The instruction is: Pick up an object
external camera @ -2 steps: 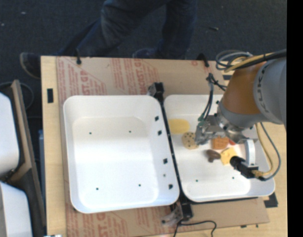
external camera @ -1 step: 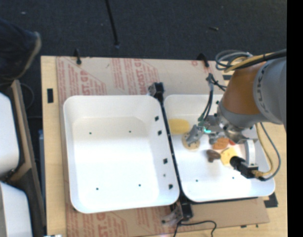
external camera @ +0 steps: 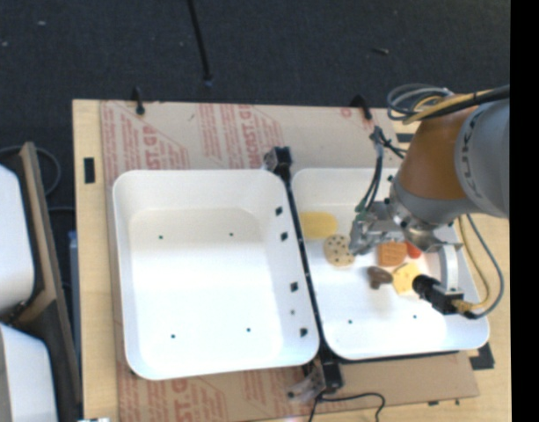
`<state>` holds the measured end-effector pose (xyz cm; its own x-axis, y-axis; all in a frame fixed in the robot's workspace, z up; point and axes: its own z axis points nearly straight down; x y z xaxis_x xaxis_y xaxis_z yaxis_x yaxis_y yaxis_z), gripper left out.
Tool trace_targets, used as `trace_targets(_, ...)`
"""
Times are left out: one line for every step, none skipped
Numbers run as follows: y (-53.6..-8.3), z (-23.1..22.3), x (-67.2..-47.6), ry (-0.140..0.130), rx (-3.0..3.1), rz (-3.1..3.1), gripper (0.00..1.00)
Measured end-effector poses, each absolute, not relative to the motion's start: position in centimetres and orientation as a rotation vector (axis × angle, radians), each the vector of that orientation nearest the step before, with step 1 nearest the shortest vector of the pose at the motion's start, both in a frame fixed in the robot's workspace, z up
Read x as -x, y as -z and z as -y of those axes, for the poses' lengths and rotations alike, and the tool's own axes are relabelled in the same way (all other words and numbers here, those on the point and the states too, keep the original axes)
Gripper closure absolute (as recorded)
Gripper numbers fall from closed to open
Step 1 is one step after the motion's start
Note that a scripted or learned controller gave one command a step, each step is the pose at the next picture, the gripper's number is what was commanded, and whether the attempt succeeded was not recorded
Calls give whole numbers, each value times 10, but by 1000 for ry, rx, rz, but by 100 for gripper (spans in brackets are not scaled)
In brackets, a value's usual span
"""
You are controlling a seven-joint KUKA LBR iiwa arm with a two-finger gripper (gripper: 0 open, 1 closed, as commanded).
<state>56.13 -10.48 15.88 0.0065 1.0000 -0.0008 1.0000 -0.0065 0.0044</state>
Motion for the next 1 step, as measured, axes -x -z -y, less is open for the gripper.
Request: trace_targets(-158, 105, -561, -4, -2227, -2211, 0)
